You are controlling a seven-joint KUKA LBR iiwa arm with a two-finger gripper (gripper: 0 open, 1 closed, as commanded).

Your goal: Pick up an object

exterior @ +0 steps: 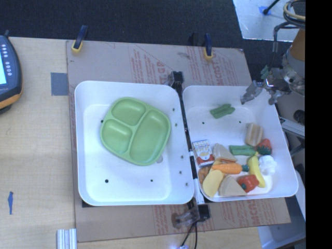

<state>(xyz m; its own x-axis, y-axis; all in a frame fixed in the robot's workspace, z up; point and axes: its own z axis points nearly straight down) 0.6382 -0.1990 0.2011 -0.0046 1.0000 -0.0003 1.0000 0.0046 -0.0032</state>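
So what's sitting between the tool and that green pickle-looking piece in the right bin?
Nothing: in the camera view, the stretch between the tool and the green piece is bare white floor of the right bin.

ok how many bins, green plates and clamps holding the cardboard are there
white bins: 2, left bin and right bin
green divided plate: 1, in the left bin
clamps on the cardboard's far edge: 2, yellow clamp and blue clamp
total: 5
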